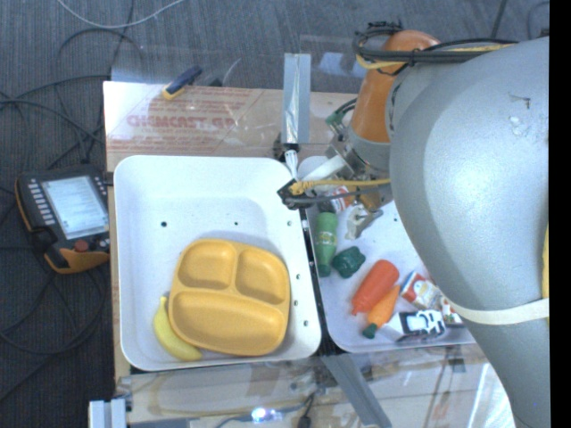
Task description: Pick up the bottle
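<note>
The bottle [324, 236] is green with a pale label and lies lengthwise against the left wall of the right bin [357, 335]. My gripper [359, 219] hangs low over the back of that bin, just right of the bottle's upper end. Nothing shows between the gripper and the bottle, and the large grey arm covers most of the bin's right half.
Beside the bottle's lower end sits a dark green vegetable [348, 260]. An orange carrot [373, 286] and a small printed packet [422, 321] lie further to the front. The left bin [143, 194] holds a yellow divided plate [234, 296] resting on a banana [169, 333].
</note>
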You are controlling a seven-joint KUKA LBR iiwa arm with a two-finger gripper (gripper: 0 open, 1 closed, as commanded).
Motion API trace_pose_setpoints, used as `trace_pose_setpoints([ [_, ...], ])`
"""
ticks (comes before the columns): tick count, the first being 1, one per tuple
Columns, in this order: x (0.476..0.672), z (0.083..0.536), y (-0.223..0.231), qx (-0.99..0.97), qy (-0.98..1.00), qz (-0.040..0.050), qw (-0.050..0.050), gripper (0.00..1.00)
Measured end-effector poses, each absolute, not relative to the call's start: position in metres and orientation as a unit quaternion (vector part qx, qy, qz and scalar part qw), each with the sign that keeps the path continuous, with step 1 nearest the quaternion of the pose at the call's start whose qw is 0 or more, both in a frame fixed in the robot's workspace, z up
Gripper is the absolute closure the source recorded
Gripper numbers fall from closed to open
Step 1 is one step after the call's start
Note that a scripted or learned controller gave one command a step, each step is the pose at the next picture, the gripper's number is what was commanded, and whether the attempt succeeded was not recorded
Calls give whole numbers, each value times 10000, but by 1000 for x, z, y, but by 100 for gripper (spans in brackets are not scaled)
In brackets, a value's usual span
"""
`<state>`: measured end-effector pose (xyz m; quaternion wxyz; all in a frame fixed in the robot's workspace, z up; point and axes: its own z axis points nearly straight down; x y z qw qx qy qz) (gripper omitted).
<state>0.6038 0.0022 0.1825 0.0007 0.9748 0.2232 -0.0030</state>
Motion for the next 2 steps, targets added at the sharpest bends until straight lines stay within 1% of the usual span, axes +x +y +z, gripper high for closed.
trace_pose_setpoints([
  [1,578,183,0,9788,2047,-32,23,0],
  [2,529,183,-93,9583,2857,-27,-1,0],
])
